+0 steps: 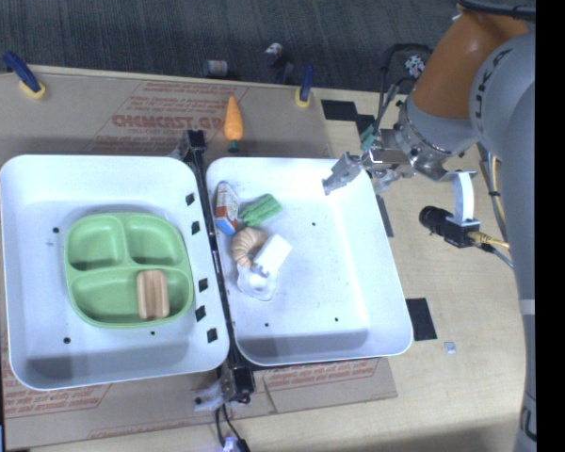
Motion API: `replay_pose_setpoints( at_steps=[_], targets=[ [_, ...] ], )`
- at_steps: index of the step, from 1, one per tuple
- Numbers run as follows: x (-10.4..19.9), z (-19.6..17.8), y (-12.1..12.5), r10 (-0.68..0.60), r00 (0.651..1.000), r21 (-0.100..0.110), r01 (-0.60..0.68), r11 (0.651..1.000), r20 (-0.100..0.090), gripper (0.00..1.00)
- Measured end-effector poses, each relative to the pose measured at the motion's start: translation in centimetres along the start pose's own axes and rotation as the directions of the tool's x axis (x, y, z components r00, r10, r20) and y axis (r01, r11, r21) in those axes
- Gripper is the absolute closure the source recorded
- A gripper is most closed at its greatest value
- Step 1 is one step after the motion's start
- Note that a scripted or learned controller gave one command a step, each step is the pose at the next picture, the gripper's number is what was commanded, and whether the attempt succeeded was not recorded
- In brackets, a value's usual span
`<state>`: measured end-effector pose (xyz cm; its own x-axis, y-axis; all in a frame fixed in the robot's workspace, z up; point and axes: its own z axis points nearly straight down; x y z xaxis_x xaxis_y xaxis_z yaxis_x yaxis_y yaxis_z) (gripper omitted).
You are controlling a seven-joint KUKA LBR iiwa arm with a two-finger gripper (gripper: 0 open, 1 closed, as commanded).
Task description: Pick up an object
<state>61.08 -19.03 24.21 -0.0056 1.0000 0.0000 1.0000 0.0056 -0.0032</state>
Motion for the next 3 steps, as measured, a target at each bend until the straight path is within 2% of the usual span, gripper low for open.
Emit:
replay_pose_setpoints(
  at_steps=[1, 2, 3],
  targets=[
    [1.7, 13.2, -2.1, -0.001, 1.0, 0.004, 0.001, 1.0, -0.001, 0.0],
    [-0.1, 15.0, 3.8, -0.001, 1.0, -0.002, 0.001, 1.0, -0.001, 0.0],
    [0.0, 13.9, 3.8, -0.006, 1.0, -0.002, 0.006, 1.0, -0.001, 1.0]
  ],
)
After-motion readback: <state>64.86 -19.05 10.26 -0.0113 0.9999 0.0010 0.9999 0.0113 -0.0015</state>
